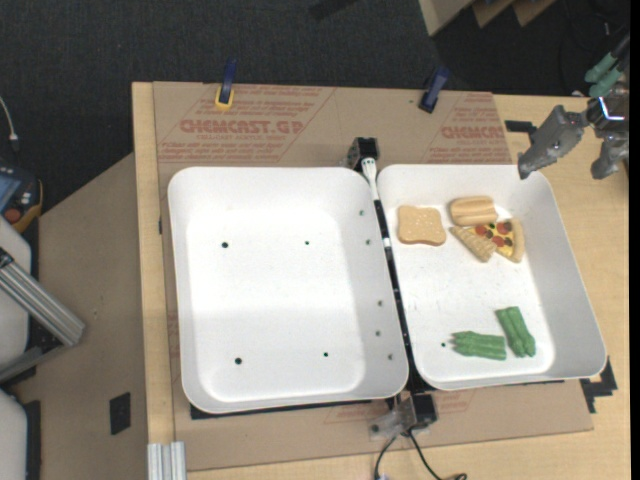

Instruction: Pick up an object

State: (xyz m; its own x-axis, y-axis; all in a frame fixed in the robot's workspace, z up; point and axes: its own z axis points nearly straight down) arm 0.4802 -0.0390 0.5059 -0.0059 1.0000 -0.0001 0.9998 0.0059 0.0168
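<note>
Seen from above, the grey two-finger claw [573,150] hangs with fingers spread wide, holding nothing, over the far right corner of the right shallow white plastic bin [560,298]. Just below-left of it lie a tan toast slice [421,226], bread roll [472,210] and pizza wedge [492,238]; green pods [497,336] lie farther down.

Bread slice [421,226], pizza slice [490,239] and beans [495,336] lie in the right bin [570,268].

Smooth, glossy white plastic bins [270,193] sit on matt brown cardboard [330,108]; the tool [575,143] looks dull metal.
</note>
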